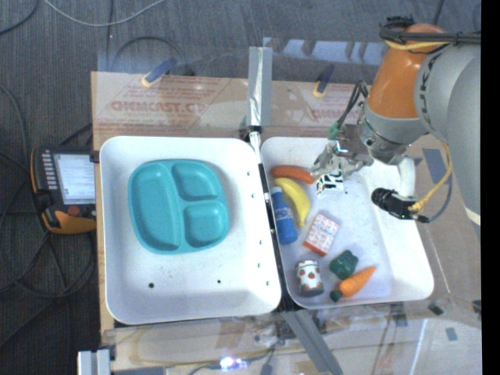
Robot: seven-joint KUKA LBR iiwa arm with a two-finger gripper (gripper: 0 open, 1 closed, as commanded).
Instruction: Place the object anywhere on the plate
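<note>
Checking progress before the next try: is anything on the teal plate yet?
No, the teal plate sits bare in the left bin.

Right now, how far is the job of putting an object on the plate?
Nothing looks done yet: the teal plate in the left bin carries no object. In hand: the tool is low in the right bin, near the black-and-white toy and the banana. Left: take one object and bring it to the plate.
</note>
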